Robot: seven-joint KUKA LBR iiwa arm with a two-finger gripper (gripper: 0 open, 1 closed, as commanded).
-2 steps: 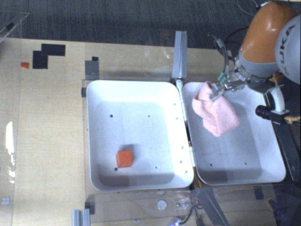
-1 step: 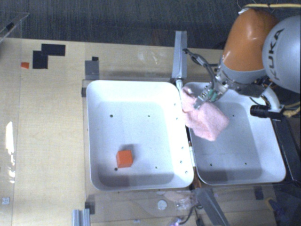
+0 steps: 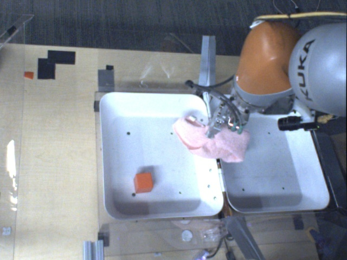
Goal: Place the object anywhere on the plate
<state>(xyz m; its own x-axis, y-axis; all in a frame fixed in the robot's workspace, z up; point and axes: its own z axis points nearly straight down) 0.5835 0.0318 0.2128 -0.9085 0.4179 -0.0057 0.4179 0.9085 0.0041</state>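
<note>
Since the pink cloth (image 3: 212, 140) drapes limp across the wall between the left bin (image 3: 116, 161) and right bin (image 3: 282, 194) — light, soft, floppy — I'd pinch a bunched fold; the gripper (image 3: 217, 124) sits over it; whether it's gripping, I cannot tell.

A pale wooden bench (image 3: 54, 161) fills the near and left side, with dark grey carpeted floor (image 3: 135, 10) beyond its far edge.

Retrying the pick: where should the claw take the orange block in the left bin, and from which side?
Take the orange block straight from above, closing across two opposite flat sides. It sits squat and alone on the left bin floor, away from the walls and the pink cloth.
</note>
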